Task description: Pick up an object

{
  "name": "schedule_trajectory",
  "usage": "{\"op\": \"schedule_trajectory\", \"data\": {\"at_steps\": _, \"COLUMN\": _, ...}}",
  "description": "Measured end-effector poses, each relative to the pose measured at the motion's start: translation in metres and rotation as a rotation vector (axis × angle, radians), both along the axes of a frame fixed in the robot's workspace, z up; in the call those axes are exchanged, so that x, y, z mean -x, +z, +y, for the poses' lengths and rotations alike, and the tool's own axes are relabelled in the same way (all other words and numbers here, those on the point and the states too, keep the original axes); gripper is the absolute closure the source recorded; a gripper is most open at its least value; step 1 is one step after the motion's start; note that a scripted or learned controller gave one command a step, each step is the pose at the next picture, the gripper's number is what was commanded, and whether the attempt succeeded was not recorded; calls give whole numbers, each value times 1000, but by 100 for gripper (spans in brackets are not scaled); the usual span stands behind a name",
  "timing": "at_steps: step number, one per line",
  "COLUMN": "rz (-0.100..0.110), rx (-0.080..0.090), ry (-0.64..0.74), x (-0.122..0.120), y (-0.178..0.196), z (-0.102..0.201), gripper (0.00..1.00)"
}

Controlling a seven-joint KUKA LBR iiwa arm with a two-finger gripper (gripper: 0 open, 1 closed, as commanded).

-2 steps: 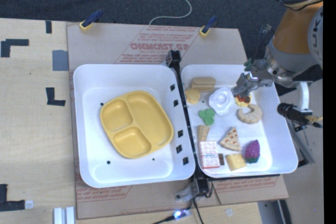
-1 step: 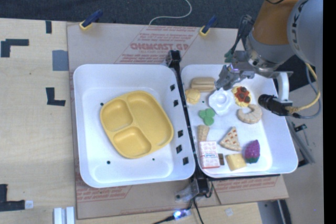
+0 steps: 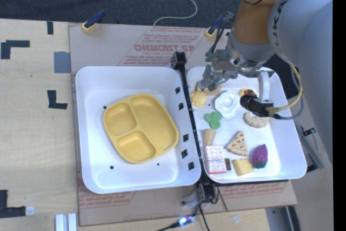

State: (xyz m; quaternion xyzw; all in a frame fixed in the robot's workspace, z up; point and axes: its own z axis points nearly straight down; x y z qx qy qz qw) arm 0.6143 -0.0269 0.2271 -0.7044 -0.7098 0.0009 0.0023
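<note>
The right bin (image 3: 292, 157) holds several toy foods: a pale yellow piece (image 3: 198, 99), a white fried egg (image 3: 227, 104), a green piece (image 3: 213, 118), a pizza slice (image 3: 237, 144), a purple grape bunch (image 3: 260, 154), a yellow cheese block (image 3: 243, 166), a red and white carton (image 3: 214, 159) and a tan bread piece (image 3: 255, 120). My gripper (image 3: 210, 83) hangs low over the bin's back left part, just above the pale yellow piece. Nothing shows between its fingers.
The left bin (image 3: 92, 170) holds a yellow sectioned plate (image 3: 140, 127). A black divider (image 3: 186, 116) runs between the two bins. The grey arm with its orange band (image 3: 259, 2) covers the right bin's back right corner. Cardboard lies under both bins.
</note>
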Motion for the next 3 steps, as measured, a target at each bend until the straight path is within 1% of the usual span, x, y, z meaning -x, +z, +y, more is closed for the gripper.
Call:
{"op": "schedule_trajectory", "data": {"at_steps": 1, "rz": -1, "rx": 1, "ry": -3, "x": -17, "y": 5, "z": 23, "gripper": 100}}
{"op": "schedule_trajectory", "data": {"at_steps": 2, "rz": 2, "rx": 3, "ry": -6, "x": -14, "y": -11, "z": 28, "gripper": 100}}
{"op": "schedule_trajectory", "data": {"at_steps": 3, "rz": 0, "rx": 4, "ry": -7, "x": -12, "y": -14, "z": 18, "gripper": 100}}
